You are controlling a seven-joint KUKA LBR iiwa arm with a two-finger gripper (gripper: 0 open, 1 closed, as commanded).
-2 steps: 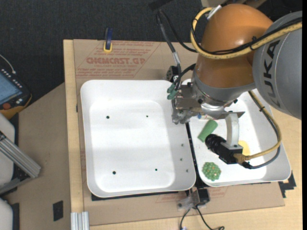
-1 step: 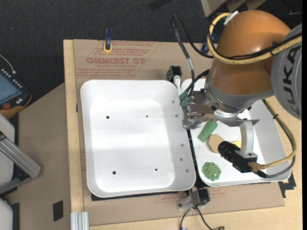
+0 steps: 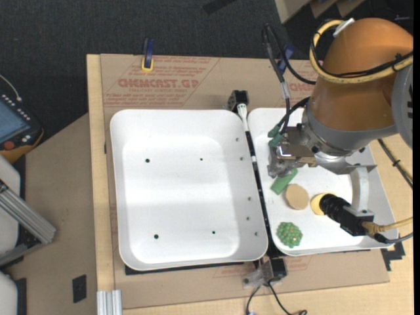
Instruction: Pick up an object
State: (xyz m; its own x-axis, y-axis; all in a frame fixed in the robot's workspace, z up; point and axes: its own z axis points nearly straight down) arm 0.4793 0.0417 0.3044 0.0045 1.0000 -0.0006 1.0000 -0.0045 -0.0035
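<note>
A brown board (image 3: 164, 77) printed with red lettering covers the bench, and beyond its far edge lies dark speckled carpet (image 3: 131, 12); a small clamp (image 3: 148, 56) with a blue handle grips the board's far edge. Two shallow white bins sit on it side by side: the left bin (image 3: 125, 176) and the right bin (image 3: 367, 235), touching along a dark seam. In the right bin I count four loose things: one green block (image 3: 283, 181), one tan round disc (image 3: 296, 197) just near of it, one yellow piece (image 3: 317, 204) partly hidden by a black fitting, and one knobbly green ball (image 3: 289, 233) by the near rim. The arm (image 3: 357, 77) reaches in from the right, its orange band bulking over the far part of the right bin, wrist bent downward. The gripper (image 3: 283, 164) hangs low over the left side of that bin, right at the green block; whether its claw is apart or together I cannot tell.
</note>
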